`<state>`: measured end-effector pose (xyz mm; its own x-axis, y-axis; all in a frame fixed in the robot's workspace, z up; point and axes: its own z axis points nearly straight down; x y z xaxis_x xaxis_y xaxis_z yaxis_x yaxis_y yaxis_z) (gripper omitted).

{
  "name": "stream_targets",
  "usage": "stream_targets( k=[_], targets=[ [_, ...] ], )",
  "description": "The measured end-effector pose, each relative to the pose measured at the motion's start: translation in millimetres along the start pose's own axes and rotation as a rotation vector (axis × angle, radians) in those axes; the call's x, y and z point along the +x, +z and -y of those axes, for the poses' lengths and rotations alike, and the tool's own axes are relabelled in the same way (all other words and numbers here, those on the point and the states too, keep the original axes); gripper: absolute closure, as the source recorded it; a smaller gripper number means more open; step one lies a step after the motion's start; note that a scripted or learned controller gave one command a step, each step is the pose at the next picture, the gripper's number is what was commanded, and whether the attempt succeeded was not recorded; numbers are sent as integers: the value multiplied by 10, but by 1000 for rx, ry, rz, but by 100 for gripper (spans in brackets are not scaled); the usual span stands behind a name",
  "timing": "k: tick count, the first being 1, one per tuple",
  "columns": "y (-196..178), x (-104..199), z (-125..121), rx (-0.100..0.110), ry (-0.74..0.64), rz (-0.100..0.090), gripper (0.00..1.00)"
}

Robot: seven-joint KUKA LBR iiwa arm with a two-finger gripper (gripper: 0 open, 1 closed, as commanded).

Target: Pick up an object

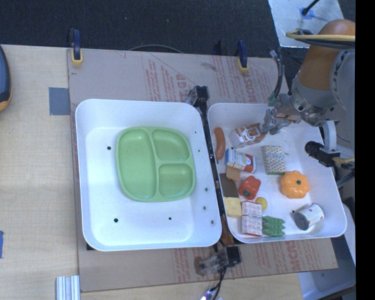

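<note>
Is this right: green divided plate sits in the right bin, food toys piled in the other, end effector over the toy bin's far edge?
Not quite. The camera view shows the green divided plate in the left bin, not the right. The food toys, such as the orange pumpkin, lie in the right bin, with the end effector over its far edge.

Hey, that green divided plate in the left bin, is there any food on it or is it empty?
Empty. All three compartments of the green plate show bare green; the toy food lies in the right bin.

Wooden bench (31, 186) carries cardboard sheet (169, 80); two white bins (97, 167) side by side on it.
</note>
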<state>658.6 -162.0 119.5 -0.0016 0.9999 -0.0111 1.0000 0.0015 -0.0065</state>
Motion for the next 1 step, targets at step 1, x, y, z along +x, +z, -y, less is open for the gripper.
stream_targets(
  k=[1],
  targets=[
    [84,198,243,-21,-1,-3,100]
  ],
)
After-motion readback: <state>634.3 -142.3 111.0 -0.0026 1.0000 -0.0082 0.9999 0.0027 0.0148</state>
